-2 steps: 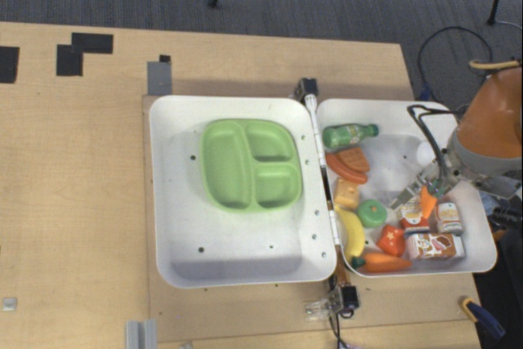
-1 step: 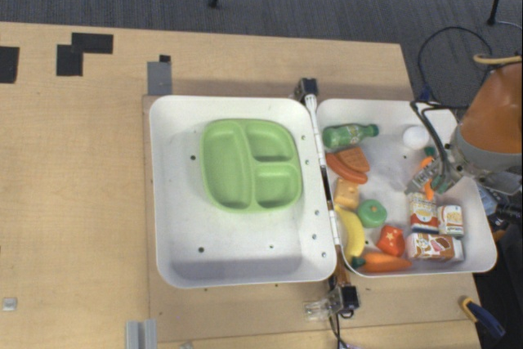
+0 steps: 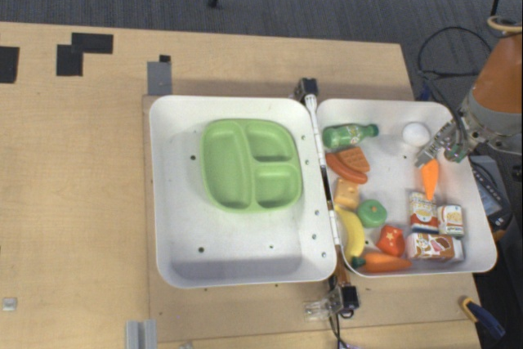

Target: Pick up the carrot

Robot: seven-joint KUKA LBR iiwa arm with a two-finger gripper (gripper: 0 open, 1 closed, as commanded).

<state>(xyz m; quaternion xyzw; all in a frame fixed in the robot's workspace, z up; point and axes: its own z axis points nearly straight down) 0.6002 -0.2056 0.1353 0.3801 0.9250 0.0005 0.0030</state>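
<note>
Orange carrot seen hanging point-down just under the hand, over the right bin.

The carrot's broad top is seen against the fingertips of the hand, near the right bin's far right side, with the white ball just to its left and the juice cartons below it; it is judged to be gripped at its top end, though the contact itself is small and not sharply resolved. Hand is taken as clenched on the carrot. For the lift to be done well, a straight vertical rise is advised, kept slow, since a tip-end grip on a tapered piece is judged prone to slip or swing. Sideways travel toward the cartons or the bin wall should be avoided until the carrot's point is clear of them.
</note>
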